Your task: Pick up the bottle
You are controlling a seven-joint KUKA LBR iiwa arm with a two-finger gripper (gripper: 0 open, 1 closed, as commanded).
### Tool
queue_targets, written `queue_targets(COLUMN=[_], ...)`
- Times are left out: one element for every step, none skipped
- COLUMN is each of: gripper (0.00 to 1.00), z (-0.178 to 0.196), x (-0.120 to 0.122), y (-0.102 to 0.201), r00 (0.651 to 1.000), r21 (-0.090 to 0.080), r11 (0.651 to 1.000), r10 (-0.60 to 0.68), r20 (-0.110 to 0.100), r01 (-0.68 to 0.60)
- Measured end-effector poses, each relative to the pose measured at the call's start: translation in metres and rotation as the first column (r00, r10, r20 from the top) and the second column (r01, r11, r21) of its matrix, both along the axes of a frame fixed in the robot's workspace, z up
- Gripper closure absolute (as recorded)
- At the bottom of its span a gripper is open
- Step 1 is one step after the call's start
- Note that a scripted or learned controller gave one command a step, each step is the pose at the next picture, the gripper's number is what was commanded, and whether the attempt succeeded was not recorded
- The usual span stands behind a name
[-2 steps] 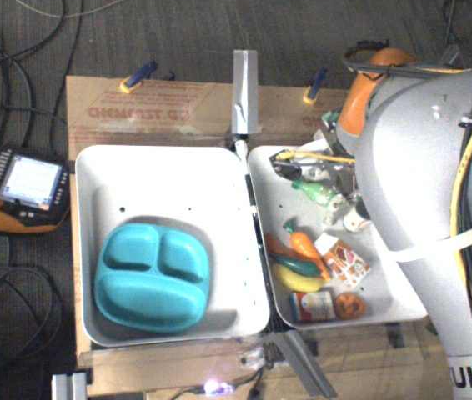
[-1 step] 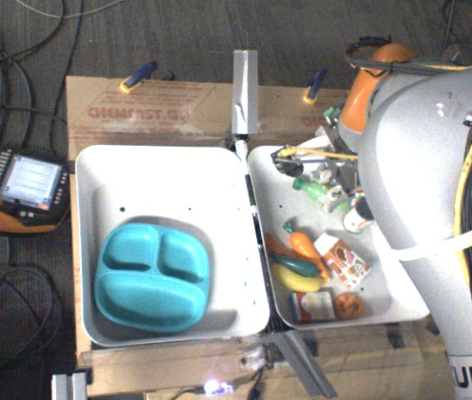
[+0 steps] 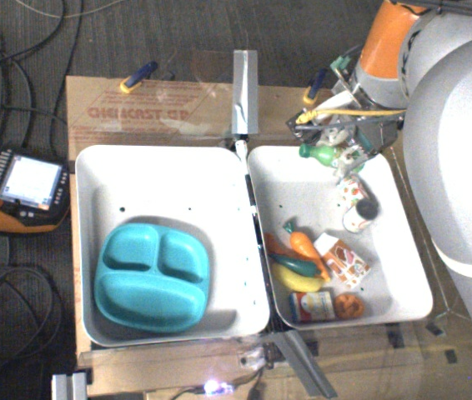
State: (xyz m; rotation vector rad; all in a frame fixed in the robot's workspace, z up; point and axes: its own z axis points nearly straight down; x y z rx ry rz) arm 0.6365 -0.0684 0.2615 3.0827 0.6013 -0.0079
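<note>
A small green bottle with a pale end hangs sideways over the far rim of the right bin. My gripper sits right over it at the end of the grey arm with the orange band. Its fingers are closed around the bottle's right part, and the green neck sticks out to the left. The bottle looks lifted off the bin floor.
The right bin holds a spotted white item, a white and dark piece, a carrot, a banana, a carton, a can and an orange fruit. A teal divided plate lies in the left bin.
</note>
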Motion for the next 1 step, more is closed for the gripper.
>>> queue_targets(gripper=[1.00], z=[0.0486], x=[-0.0127], y=[0.0415], r00=[0.962], r21=[0.000], r11=[0.962], r10=[0.272], r20=[0.000], r01=[-0.272])
